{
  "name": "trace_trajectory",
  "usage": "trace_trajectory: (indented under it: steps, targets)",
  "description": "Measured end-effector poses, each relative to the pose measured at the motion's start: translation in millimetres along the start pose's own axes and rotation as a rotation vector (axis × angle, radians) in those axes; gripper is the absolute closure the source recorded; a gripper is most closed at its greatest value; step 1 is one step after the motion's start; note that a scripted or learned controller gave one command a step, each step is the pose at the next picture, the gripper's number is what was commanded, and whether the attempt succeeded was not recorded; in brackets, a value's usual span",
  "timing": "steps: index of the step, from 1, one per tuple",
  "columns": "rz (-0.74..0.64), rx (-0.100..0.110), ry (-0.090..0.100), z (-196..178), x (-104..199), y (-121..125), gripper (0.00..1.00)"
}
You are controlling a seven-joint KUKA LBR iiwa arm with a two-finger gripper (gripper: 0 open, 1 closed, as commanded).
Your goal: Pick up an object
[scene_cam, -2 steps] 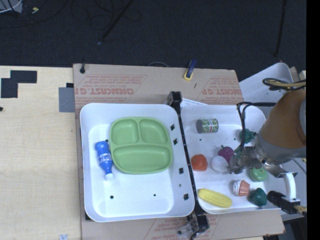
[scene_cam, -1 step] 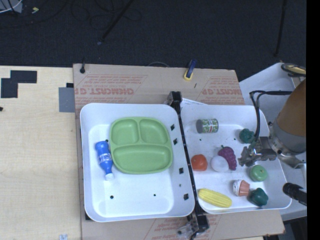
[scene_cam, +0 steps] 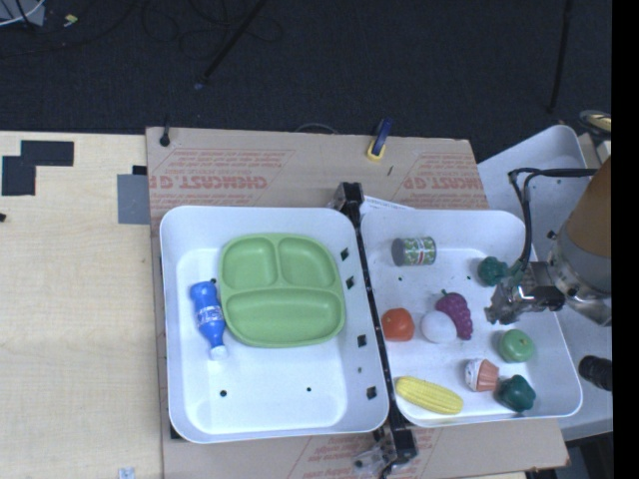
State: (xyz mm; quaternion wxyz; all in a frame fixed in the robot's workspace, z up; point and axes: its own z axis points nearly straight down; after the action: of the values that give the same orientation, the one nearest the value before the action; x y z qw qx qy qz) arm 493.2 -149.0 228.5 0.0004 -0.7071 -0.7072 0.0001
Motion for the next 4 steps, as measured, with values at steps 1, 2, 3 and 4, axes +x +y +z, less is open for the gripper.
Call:
trace_trajectory:
  steps: [1, 2, 3, 4]
  targets:
    - [-0.003, 0.003, 0.002, 11.2, 53.2, 0.4, 1.00]
    - [-0.005, 0.002, 0.002, -2.5, 112.8, 1.5, 1.00]
    - [-0.003, 0.003, 0.001, -4.3, 133.1, -1.3, 1.00]
    - [-0.002, 0.005, 0.000, 9.9, 134.6, 6.9, 1.00]
